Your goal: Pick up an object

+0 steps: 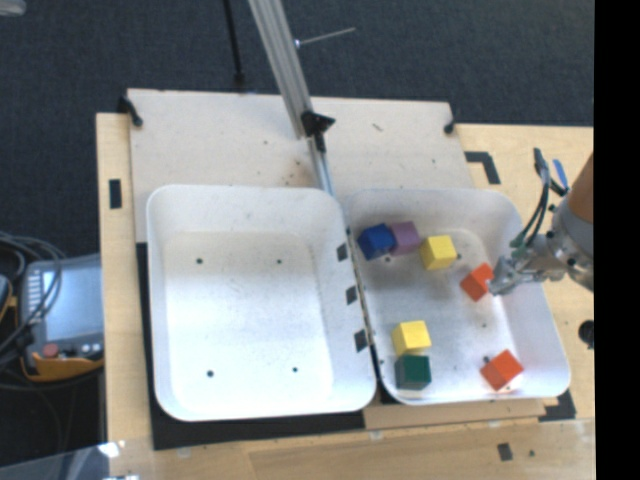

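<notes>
The right bin holds several small blocks. A blue block, a purple block and a yellow block lie along its far side. An orange block sits near the right wall. My gripper reaches in from the right, and its tip is right against that orange block's right side. Whether the block is gripped is unclear. Another yellow block and a green block lie at the near left of this bin. A second orange block lies at the near right.
The left bin stands beside the right one, sharing a middle rim. A slanted metal pole rises behind the bins. The arm's cables hang over the right bin's far right corner.
</notes>
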{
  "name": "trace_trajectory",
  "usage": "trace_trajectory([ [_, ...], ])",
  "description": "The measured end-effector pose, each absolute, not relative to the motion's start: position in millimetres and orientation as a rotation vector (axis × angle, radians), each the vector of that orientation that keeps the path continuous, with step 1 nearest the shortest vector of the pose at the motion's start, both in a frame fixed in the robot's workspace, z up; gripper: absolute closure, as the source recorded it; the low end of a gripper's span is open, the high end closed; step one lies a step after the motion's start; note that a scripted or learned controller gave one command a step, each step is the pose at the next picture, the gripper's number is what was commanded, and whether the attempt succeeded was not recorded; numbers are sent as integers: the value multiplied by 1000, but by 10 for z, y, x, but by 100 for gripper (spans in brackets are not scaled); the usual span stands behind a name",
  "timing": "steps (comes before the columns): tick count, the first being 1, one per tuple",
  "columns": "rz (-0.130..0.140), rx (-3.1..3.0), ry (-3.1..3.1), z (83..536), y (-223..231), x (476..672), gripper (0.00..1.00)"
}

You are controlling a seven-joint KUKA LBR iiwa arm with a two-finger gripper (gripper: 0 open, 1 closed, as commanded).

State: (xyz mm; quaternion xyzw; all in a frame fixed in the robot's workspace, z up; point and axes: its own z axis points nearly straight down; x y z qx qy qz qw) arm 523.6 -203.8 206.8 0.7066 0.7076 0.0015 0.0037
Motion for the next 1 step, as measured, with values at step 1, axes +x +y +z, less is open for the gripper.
trace_trajectory([
  [1,5,2213,2217,2639,-2112,5165,100],
])
